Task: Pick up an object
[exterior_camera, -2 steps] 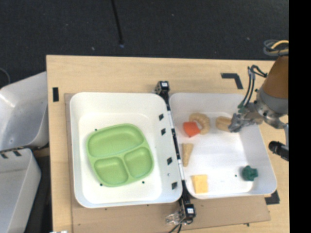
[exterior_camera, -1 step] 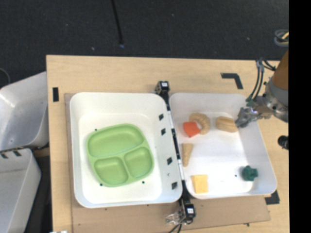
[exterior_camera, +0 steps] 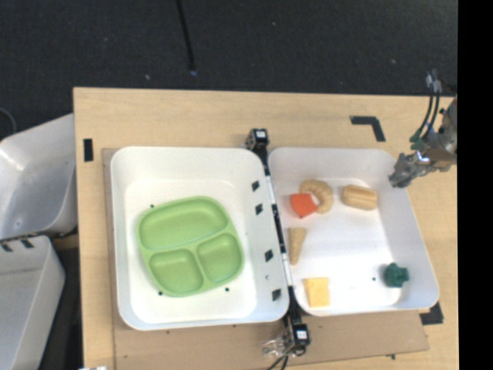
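Claw (exterior_camera: 404,171) sits at the right bin's (exterior_camera: 408,230) far right rim, and I cannot tell its state. Nearest me in that bin I see a yellow block (exterior_camera: 316,291) and a green piece (exterior_camera: 395,275), then a cone (exterior_camera: 296,243), then a red block (exterior_camera: 303,205), ring (exterior_camera: 320,193) and bun (exterior_camera: 359,197). A green tray (exterior_camera: 190,244) lies in the left bin (exterior_camera: 127,206).
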Motion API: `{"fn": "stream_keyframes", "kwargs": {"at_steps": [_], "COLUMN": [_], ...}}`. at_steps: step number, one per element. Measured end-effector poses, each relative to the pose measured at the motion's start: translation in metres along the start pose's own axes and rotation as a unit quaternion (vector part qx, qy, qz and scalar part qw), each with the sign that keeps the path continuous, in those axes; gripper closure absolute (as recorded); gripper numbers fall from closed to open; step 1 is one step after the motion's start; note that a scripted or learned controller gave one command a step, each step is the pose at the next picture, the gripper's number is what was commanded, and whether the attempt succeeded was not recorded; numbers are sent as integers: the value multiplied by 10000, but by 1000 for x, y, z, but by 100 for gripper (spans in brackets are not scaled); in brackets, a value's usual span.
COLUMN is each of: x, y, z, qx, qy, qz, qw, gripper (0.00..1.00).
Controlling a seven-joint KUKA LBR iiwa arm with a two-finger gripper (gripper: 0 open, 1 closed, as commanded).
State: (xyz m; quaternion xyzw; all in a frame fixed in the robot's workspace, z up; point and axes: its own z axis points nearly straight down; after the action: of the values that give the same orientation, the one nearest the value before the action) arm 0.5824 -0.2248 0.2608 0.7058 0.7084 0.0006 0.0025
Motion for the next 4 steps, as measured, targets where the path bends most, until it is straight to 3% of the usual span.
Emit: {"fn": "stream_keyframes", "kwargs": {"at_steps": [1,4], "x": [-1,158], "y": [1,42], "z": [3,18], "qx": [23,42], "qy": [1,15], "qz": [-5,-12], "qw": [10000,10000], "gripper": [100,100]}}
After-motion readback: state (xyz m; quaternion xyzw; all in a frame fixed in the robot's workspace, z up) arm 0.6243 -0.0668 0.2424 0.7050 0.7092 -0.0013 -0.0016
